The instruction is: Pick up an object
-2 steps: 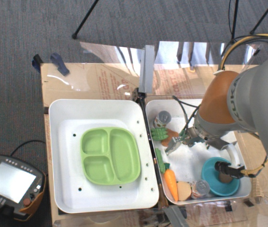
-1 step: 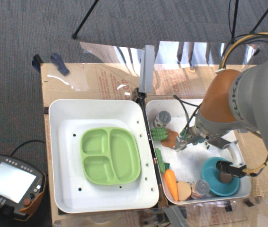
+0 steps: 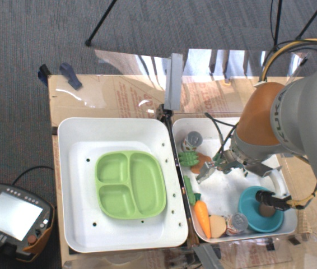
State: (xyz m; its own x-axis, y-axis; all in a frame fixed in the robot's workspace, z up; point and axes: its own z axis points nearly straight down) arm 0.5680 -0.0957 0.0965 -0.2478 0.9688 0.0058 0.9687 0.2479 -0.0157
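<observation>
Carrot (image 3: 202, 217) | front of right bin (image 3: 262, 235); well below gripper (image 3: 206, 171)

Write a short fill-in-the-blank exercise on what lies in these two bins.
1. The green divided plate lies in the ____ bin as the camera sees it.
2. That plate has ____ compartments.
3. The carrot lies by the right bin's ____ wall in the view.
4. The bowl in the right bin is ____ in colour.

Missing words: left; three; left; blue
</observation>
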